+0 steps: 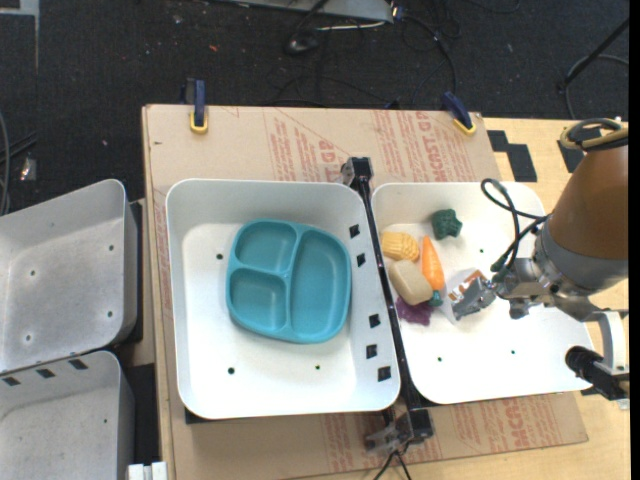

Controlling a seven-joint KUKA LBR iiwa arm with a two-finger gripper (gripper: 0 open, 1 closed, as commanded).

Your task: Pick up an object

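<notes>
While your arm reaches into the right bin (520, 368), the hand (470, 298) sits just beside the carrot (431, 262), corn (401, 243) and beige piece (409, 283); you cannot tell its grip. The teal tray (290, 280) lies in the left bin (200, 268).

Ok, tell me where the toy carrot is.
The toy carrot lies in the right bin, near its left wall, between the corn cob and the pincer.

Place: robotics lab
Desk (300, 138): bare cardboard sheet held by clamps (198, 108)
Floor (90, 58): dark carpet, loose cables (450, 8)
Gear: white bins (190, 298), grey-orange robot arm (590, 218)
</notes>
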